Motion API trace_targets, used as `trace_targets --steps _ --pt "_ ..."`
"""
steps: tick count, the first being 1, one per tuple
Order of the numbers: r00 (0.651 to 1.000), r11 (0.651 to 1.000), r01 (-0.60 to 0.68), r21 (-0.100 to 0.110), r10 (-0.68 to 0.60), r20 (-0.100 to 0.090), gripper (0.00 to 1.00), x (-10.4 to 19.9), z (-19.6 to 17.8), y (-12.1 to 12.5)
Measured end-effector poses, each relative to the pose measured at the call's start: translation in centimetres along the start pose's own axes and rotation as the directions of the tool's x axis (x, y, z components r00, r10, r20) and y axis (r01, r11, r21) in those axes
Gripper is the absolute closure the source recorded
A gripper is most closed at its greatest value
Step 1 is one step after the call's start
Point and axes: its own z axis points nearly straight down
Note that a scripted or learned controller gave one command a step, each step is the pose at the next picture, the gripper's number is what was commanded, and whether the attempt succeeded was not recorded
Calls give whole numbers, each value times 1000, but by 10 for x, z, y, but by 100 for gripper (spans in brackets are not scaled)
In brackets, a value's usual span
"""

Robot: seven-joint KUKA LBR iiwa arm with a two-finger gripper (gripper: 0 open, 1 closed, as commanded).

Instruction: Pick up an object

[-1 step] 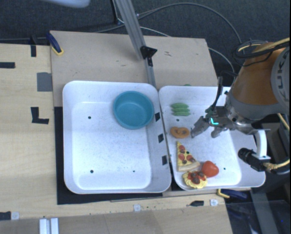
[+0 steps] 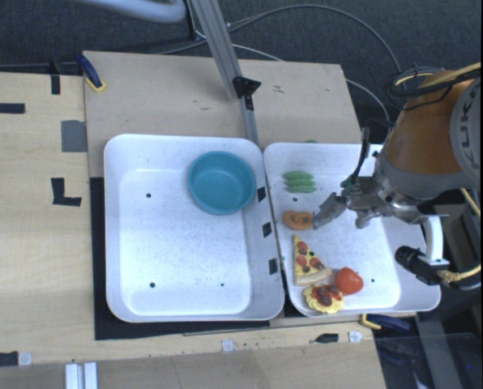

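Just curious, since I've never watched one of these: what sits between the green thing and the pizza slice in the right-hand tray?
In the camera view, a small brown pastry lies between the green thing and the pizza slice, with the fingers just beside it.

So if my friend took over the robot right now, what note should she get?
Gripper: over the right white bin, fingers open, holding nothing, beside the small brown pastry-like toy.
Same bin: green ridged toy, pizza slice toy, red tomato-like toy, yellow toy with red topping.
Left white bin: round blue bowl.
Done: nothing picked.
Left: grasp and lift one object.
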Motion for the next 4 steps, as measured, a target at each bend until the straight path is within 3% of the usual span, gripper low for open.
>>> trace_targets --steps 2,3,4 --pt "1000 1000 0 6 0 0 0 -3 109 1" --pt "1000 1000 0 -2 0 1 0 -3 119 1" --pt "1000 1000 -1 -4 1 2 100 -4 108 2"
